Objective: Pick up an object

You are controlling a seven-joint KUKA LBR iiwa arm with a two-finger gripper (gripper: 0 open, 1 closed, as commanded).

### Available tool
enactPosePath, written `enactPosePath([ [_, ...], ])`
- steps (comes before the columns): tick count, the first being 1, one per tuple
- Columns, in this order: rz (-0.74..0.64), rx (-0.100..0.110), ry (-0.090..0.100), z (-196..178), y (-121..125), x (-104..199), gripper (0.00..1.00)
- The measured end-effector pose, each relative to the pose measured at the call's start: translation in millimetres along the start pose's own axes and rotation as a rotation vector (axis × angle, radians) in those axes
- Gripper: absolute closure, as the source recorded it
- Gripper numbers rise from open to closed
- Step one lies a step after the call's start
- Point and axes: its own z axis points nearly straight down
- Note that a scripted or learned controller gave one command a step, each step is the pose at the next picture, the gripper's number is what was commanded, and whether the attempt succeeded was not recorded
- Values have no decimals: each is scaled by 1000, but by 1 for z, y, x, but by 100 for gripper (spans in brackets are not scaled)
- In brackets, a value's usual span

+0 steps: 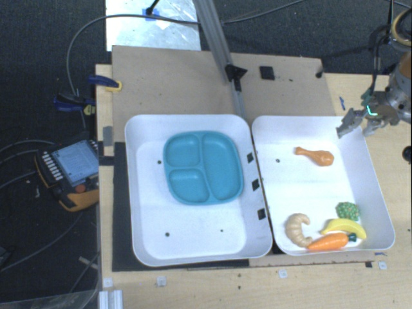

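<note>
Drumstick [315, 156] — orange-brown, glossy.

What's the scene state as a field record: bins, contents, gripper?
left bin: holds a blue divided plate
right bin: holds five toy foods
drumstick: upper middle, lying alone
croissant: near front edge, left of the cluster
carrot: front edge, beside the croissant
banana: just above the carrot, touching it
broccoli: behind the banana
gripper: over the right bin's far right corner, nothing between the fingers
</note>
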Motion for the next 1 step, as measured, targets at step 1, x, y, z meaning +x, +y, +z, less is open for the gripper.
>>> enactPosePath([
  [1, -1, -3, -1, -1, 1, 0, 0],
])
